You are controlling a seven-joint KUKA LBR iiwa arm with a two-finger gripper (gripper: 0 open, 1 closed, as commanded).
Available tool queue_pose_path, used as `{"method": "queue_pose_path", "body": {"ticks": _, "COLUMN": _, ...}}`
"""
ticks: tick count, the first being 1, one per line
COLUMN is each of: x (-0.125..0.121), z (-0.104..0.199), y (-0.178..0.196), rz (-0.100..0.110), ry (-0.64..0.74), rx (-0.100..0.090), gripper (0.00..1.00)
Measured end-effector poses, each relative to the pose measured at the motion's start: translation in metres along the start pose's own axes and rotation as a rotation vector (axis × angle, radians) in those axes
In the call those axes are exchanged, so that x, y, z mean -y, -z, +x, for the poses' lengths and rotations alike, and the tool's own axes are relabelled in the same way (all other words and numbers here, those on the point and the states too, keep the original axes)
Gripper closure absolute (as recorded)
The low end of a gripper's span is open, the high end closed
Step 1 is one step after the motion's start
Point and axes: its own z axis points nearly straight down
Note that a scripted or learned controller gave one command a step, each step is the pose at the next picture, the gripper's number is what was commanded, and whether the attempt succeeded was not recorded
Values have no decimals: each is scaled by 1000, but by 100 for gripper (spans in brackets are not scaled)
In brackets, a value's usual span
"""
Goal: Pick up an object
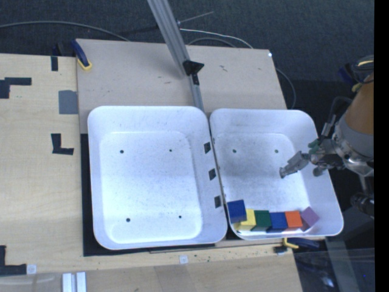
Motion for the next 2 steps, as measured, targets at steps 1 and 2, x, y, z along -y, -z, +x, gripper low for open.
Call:
{"method": "queue_pose_path", "body": {"ticks": 1, "x": -75, "z": 88, "y": 9, "rz": -5, "ry": 11, "rx": -2, "gripper": 0}}
{"method": "queue_pose_path", "body": {"ticks": 2, "x": -29, "z": 128, "y": -48, "rz": 9, "ry": 2, "rx": -2, "gripper": 0}}
